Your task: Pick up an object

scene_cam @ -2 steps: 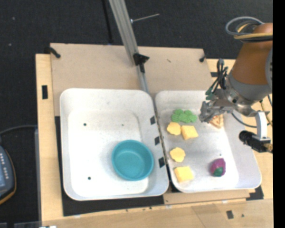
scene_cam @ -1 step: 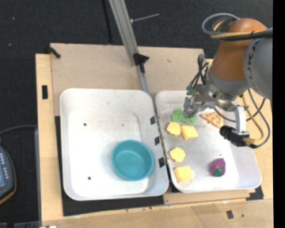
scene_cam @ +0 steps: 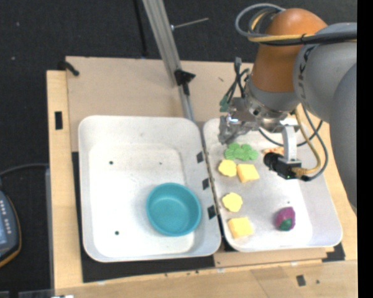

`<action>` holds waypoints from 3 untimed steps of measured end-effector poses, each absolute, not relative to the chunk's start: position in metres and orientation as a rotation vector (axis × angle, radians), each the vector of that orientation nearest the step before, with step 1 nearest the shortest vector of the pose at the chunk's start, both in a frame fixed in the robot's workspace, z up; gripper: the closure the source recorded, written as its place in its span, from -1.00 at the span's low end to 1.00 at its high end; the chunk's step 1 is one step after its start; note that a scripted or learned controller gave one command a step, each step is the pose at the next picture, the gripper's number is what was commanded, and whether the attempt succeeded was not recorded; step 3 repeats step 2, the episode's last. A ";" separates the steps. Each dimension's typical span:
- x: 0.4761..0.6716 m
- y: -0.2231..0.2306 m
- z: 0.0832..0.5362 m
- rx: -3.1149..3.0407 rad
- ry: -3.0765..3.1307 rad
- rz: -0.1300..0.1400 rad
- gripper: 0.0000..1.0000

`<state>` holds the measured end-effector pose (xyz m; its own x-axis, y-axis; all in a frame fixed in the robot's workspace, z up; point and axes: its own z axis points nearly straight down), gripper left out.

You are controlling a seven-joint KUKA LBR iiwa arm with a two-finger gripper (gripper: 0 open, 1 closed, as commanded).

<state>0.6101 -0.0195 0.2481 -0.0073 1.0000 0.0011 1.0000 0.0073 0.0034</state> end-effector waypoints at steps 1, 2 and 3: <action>0.623 0.035 0.243 2.213 2.229 0.003 1.00; 0.649 0.081 0.231 2.214 2.227 0.003 1.00; 0.649 0.081 0.231 2.214 2.227 0.003 1.00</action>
